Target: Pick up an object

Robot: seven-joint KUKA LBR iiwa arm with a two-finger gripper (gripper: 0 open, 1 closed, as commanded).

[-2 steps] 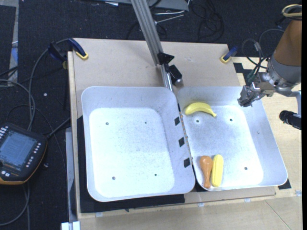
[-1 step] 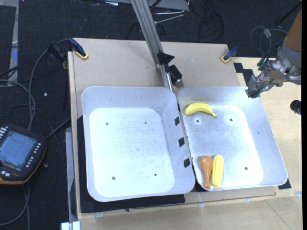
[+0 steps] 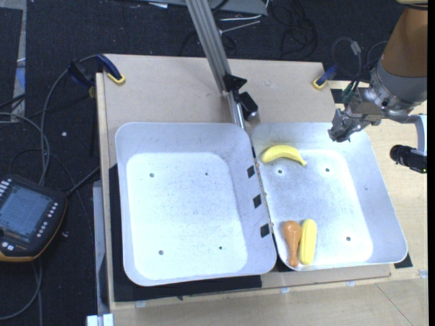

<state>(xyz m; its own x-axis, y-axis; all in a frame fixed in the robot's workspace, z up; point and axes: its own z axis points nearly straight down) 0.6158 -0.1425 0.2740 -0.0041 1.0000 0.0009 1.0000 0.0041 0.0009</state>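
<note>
A yellow banana (image 3: 283, 155) lies near the back left of the right bin (image 3: 353, 182). At that bin's front, an orange drumstick-shaped toy (image 3: 293, 240) lies beside a yellow corn-like piece (image 3: 308, 241), the two touching. My gripper (image 3: 340, 133) hangs over the right bin's back right corner, well to the right of the banana and above the bin rim. Nothing shows between its fingers.
The left bin (image 3: 183, 202) sits beside the right one, with black clips along the shared edge. A slanted metal pole (image 3: 214, 46) rises from the bench behind the bins. Clamps sit at the bench's back corners. A teach pendant (image 3: 24, 212) lies off the bench at left.
</note>
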